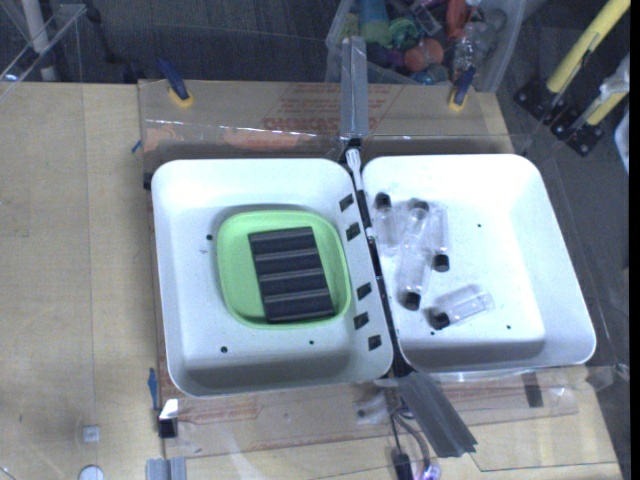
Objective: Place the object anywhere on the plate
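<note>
Left bin (180,268): holds a green plate (232,268), square with rounded corners, set flat near the bin's middle; a dark ribbed block (291,274) already lies on the plate and covers most of its centre and right side, leaving bare green along the left and lower margins.

Right bin (520,268): holds several clear vials with black caps, clustered against the divider side; one vial (460,306) lies on its side somewhat apart from the rest, towards the bin's lower middle; the others (410,243) lie close together, some touching, and their outlines are hard to separate.

Gripper: no arm or gripper to assess at this moment; its condition, released or clenched, cannot be told.

Assessment: pick not yet begun; the task's object is judged to be one of the vials, all in the right bin and none on the plate.

Recommendations: take the separate vial, since its neighbours would foul a descent into the cluster; close across the short axis of the body, not the cap, as the clear round wall is likely to slip or roll; lift clear of the divider (365,268) before crossing; release low over the bare left margin of the plate, since a vial dropped on the ribbed block may roll off.
</note>
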You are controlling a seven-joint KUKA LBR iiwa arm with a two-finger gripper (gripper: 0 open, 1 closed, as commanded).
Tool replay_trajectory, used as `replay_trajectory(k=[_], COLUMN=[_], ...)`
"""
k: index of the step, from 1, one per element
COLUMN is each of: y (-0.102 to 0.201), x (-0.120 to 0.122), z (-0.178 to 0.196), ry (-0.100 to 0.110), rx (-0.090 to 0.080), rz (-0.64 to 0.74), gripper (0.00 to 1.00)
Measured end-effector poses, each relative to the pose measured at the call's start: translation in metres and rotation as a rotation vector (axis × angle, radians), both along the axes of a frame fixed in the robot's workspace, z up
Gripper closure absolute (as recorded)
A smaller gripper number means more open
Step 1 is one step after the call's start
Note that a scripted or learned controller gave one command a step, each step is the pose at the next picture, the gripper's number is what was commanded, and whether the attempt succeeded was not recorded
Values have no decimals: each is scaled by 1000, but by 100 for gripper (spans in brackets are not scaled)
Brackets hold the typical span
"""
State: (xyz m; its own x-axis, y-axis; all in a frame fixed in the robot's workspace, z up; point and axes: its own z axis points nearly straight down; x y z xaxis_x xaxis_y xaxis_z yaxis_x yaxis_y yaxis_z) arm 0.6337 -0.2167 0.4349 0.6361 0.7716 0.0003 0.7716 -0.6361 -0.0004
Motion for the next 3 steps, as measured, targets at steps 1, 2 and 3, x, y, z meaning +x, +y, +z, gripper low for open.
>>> replay_trajectory(k=[1, 2, 3], y=[0, -3, -5], x=[-25, -8, -10], z=[0, 0, 0], ry=[4, -1, -1], rx=[2, -1, -1], rz=[-101, -195, -287], gripper=[0, 0, 0])
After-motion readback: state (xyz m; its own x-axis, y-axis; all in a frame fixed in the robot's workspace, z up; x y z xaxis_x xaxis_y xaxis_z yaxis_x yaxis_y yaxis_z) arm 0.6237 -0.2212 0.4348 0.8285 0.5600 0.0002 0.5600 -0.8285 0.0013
